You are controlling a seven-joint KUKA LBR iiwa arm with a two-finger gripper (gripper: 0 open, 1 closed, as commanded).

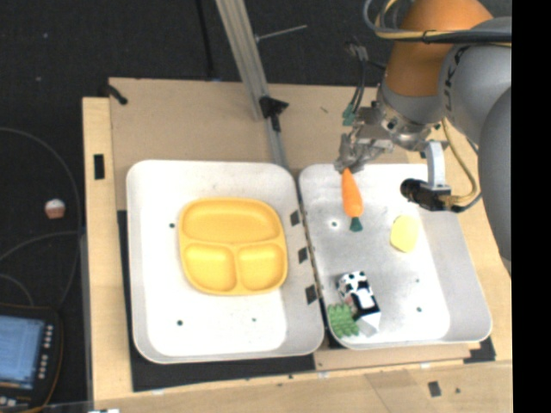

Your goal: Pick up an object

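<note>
The right bin [448,304] serves as the landmark. At its far left corner the gripper [349,167] hangs with the orange top of a toy carrot [351,194] caught between its fingers; the carrot dangles nearly upright below it, green stem end pointing down toward the bin floor. Whether the stem tip touches the floor or hangs just clear of it is hard to say from this slanted view, so the lift may be only partly made.

The step in hand looks like the lift after a grasp: the pinch is on, and the carrot appears to be coming up out of the bin. The hold sits at the very end of the carrot and not at its middle, so the toy could swing or slip out.

Also in the right bin: a pale yellow lemon-like piece [405,233] lies near its centre, well apart from the carrot, and a black-and-white toy cow [360,295] stands by the near left corner with a small green toy [343,320] just beside it. A yellow divided tray [232,244] rests in the left bin [155,317], which touches the right bin's left wall.

The next move calls for a steady straight rise, keeping the pinch firm, until the carrot hangs well above the right bin's rim.
</note>
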